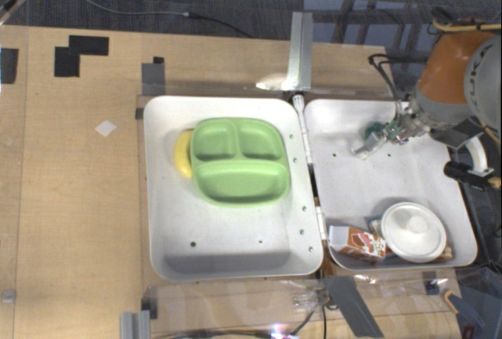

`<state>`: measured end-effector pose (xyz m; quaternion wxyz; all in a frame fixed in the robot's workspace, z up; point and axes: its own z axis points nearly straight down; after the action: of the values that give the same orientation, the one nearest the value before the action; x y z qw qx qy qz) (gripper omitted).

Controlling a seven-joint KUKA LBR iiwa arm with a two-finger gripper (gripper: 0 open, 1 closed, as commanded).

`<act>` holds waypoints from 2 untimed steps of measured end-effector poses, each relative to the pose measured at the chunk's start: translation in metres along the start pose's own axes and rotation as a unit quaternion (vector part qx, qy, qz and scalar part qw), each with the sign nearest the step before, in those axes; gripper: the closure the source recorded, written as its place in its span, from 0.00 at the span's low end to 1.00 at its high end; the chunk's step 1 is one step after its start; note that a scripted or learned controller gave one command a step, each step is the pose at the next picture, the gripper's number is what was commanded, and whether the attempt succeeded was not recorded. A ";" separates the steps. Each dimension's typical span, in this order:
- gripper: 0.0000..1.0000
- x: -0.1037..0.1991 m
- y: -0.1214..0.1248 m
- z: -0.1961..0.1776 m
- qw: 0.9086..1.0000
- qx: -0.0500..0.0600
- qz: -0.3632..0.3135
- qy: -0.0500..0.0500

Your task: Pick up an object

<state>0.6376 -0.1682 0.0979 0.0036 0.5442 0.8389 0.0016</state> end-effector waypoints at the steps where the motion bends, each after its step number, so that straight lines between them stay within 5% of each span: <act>1: 0.00 0.001 0.035 0.008 1.000 0.004 0.004 0.000; 2: 1.00 0.000 0.039 -0.006 1.000 -0.002 0.000 -0.005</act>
<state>0.6734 -0.1522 0.1040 0.0095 0.5445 0.8387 0.0007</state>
